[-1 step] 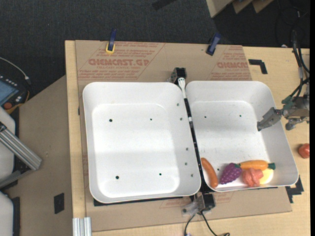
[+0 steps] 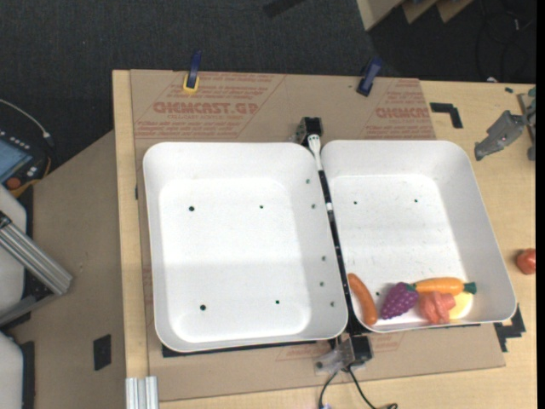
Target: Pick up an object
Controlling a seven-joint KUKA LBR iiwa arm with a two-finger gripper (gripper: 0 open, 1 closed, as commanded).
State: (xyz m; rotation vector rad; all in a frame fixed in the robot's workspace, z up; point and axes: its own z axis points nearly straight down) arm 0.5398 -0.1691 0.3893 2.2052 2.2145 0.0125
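worktop point(image 2: 81, 254) is carrying a cardboard sheet point(image 2: 255, 100) with two white bins sitting side by side on it. left bin point(image 2: 230, 254) is lying next to the right bin point(image 2: 400, 220), which is holding toy food in its near corner: hot dog point(image 2: 362, 299), carrot point(image 2: 443, 285), purple grapes point(image 2: 398, 300), red piece point(image 2: 434, 308), all crowding together. gripper point(image 2: 504, 133) is hovering at the right edge, outside the bins, well apart from the food; can't tell the jaws' state.

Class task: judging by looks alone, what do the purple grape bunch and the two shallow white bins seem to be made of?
Purple grape bunch: probably moulded plastic, a toy; uniform colour, smooth lumps. Two shallow white bins: likely thin formed plastic, matte to slightly glossy; rounded corners, soft rims.
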